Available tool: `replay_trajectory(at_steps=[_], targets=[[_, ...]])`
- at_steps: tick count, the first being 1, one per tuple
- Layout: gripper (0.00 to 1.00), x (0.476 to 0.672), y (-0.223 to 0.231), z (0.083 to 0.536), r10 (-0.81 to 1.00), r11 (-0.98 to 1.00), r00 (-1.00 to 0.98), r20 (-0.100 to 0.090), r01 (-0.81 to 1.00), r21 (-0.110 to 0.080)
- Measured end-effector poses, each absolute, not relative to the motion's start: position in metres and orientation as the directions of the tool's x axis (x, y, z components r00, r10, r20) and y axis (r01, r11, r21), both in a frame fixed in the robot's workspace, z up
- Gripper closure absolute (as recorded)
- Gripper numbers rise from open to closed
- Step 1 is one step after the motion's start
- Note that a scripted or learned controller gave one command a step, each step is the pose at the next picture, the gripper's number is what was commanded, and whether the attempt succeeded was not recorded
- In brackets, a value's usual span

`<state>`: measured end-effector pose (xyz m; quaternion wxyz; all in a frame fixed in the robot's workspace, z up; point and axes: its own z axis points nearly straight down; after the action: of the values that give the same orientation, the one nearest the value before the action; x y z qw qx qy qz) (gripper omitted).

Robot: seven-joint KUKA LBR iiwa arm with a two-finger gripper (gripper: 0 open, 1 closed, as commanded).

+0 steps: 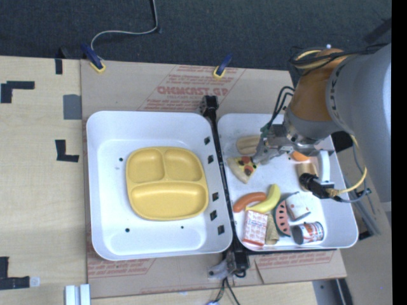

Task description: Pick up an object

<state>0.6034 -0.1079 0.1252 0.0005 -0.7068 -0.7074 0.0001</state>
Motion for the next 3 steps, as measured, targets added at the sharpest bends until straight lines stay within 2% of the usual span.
replay_trajectory(at_steps=[1, 2, 3], targets=[[0.0, 0.603, -0.108, 0.125, 1.0, 0.001, -0.001, 0.0, 1.0, -0.001], [0.0, 0.669, -0.094, 0.085, 1.0, 0.002, -0.002, 0.0, 1.0, 0.003], [1.0, 0.668, -0.094, 0.094, 1.0, 0.003, -0.003, -0.003, 1.0, 0.0]])
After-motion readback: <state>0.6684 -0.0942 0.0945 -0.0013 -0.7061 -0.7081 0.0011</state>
